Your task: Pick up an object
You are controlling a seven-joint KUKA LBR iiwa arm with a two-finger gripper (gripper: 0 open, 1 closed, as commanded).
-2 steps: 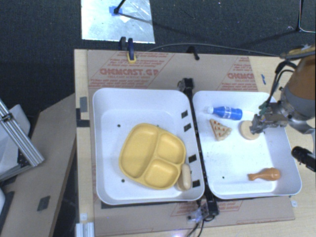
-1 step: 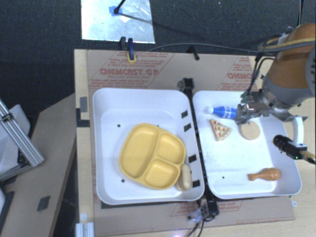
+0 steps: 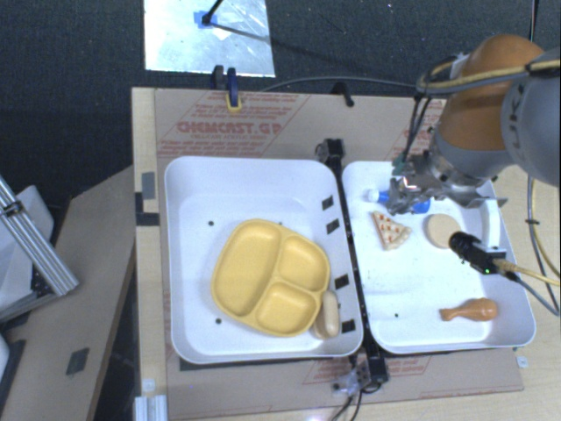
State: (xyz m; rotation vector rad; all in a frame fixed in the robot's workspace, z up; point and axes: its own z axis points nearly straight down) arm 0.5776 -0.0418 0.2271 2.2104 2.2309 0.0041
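End effector (image 3: 405, 194) hovers over right white bin (image 3: 412, 323), bench (image 3: 263, 121) beneath.

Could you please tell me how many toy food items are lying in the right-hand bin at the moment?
3: a pizza slice near the divider, a round cookie beside it, and a drumstick near the front edge. The gripper may hide more.
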